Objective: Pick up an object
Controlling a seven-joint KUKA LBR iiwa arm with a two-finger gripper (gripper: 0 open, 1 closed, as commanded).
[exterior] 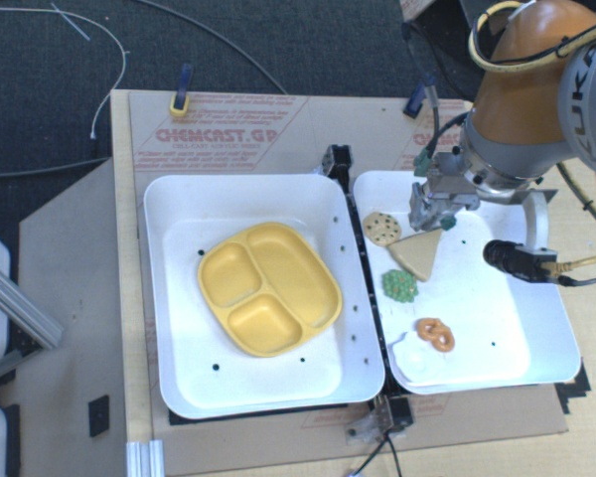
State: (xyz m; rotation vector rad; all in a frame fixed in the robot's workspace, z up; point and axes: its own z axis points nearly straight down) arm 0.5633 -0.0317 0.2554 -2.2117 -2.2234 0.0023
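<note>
While the arm reaches in from the right, its gripper (432, 210) hangs low over the upper left part of the right bin (536, 366); whether it is released or clenched cannot be told.

Right bin, 4 items:
- Tan wedge (418, 255): just below the gripper, its upper point touching or nearly touching the gripper's tip.
- Speckled cookie (381, 228): just left of the gripper.
- Green cluster (399, 285): below the wedge.
- Orange pretzel (436, 335): further down, well apart from the gripper.

Left bin (179, 266), 1 item:
- Yellow tray (268, 287) with 3 compartments, lying at centre.
</note>
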